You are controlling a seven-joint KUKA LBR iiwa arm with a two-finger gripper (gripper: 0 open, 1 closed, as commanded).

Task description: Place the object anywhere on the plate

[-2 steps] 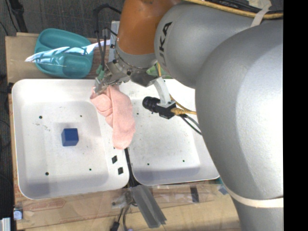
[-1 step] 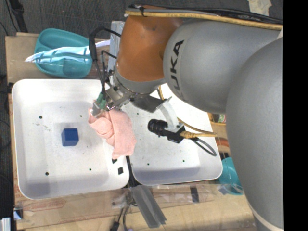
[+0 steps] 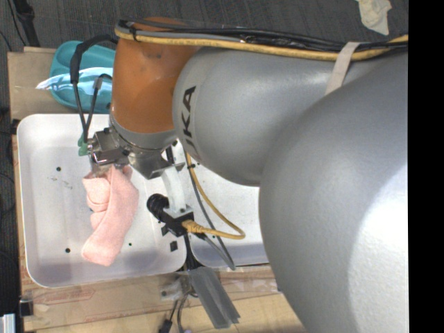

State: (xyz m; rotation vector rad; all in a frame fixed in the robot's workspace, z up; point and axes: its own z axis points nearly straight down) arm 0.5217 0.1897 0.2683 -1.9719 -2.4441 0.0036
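Where the bench's front edge shows, a grey bracket [image 3: 208,295] sticks out below the bins. Beyond it a pink cloth [image 3: 111,214] lies in the left bin [image 3: 41,207], its upper end under the wrist. The gripper [image 3: 111,159] sits over that end, fingers hidden. Farther back lies a teal bag [image 3: 73,75].

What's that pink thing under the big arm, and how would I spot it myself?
Start at the left white bin. On its floor, just below the orange band of the grey arm, lies a pink cloth, soft and folded into a long strip. It is the one pink thing among white and grey.
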